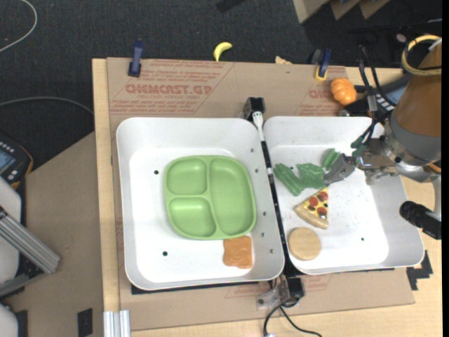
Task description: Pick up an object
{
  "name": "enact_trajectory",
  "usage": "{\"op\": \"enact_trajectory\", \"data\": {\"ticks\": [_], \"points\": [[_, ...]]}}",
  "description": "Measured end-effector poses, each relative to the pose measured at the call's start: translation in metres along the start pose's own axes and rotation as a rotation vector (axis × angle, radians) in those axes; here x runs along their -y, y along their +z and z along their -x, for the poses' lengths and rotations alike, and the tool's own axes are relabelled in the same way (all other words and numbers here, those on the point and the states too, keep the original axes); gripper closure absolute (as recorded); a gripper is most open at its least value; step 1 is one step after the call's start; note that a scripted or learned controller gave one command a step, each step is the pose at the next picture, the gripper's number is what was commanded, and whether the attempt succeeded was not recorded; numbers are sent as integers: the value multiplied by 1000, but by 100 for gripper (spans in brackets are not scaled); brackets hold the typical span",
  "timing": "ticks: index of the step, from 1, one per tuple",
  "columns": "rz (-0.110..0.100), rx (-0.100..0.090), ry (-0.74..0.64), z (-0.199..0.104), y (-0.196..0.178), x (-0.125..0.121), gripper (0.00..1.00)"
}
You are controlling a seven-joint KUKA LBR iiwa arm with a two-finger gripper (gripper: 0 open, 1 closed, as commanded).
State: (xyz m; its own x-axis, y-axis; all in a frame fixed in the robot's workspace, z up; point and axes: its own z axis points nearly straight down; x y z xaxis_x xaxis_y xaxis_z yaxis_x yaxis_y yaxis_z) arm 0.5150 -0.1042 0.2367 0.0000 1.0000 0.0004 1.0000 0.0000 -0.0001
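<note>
The right bin holds a cluster of green toy pieces, a pizza slice and a round tan biscuit. My gripper reaches in from the right and sits low at the right end of the green cluster, beside a small green piece. I cannot make out whether anything is held. An orange-brown toast piece lies in the left bin, just below a green divided plate.
The bins meet along a raised rim with a black clip at its far end. Outside the bins, an orange fruit and a yellow banana lie by the cardboard's far edge. Blue clamps hold the board.
</note>
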Motion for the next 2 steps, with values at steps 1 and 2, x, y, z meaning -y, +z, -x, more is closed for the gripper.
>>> {"op": "enact_trajectory", "data": {"ticks": [1,2], "points": [[8,9,13,117,-58,38,0],[3,-2,-1,50,157,23,0]]}}
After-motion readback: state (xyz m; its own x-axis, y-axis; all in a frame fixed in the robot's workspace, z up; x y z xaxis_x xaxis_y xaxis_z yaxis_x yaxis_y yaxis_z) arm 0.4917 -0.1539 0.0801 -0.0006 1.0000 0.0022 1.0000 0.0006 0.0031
